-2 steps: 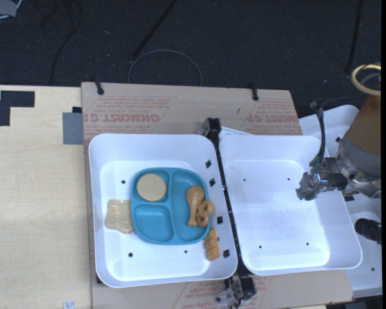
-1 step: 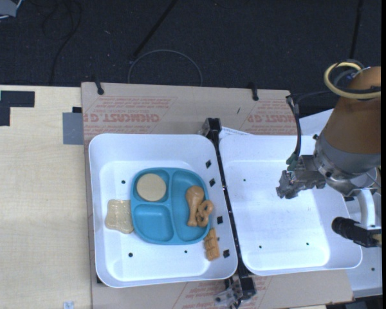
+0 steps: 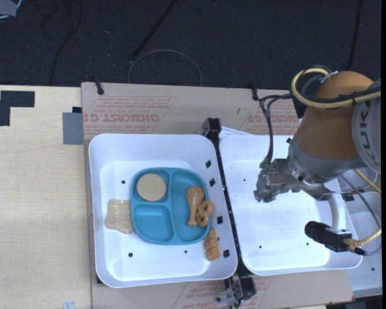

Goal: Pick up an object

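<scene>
- Far left, the pale wooden bench (image 3: 32,192) runs flat and bare-looking, with dark squares marked on it; behind it lies dark carpet with loose cables.
- Into the left bin (image 3: 109,153) now: a beige slab-like piece (image 3: 119,215) lies on the white floor, touching the blue tray's edge. It looks light and stiff, probably easy to pinch across its narrow width.
- The blue tray (image 3: 156,224) has three compartments; a round tan disc (image 3: 150,187) sits in the upper left one, flat and low, so awkward to get under.
- In the right compartment lies a knobbly tan piece (image 3: 198,206), likely the best hold across its slim shaft.
- A small orange-brown chunk (image 3: 211,244) rests just off the tray, near the bin wall, a tight spot.
- Over the right bin (image 3: 276,262), the gripper (image 3: 268,188) hangs low, carrying nothing; whether it is spread, I cannot tell.
</scene>
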Action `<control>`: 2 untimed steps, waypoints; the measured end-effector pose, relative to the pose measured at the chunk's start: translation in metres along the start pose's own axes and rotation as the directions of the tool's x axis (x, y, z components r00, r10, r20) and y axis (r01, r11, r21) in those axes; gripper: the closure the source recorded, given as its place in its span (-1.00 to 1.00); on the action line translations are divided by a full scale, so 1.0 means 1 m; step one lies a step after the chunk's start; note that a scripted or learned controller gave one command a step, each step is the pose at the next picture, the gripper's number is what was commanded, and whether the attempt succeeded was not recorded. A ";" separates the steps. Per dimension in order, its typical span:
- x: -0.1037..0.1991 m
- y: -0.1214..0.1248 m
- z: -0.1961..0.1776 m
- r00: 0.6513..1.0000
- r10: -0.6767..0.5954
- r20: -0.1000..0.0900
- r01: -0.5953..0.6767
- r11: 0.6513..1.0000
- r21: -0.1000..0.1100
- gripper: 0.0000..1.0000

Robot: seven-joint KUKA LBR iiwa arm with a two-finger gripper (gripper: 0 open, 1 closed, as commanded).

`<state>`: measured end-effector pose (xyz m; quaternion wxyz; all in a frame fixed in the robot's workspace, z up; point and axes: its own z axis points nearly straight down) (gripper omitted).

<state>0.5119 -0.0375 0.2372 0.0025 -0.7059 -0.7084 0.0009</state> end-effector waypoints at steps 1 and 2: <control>0.053 -0.007 -0.007 1.000 -0.002 0.000 0.002 1.000 -0.001 1.00; 0.109 -0.016 -0.010 1.000 -0.002 0.001 0.002 1.000 -0.001 1.00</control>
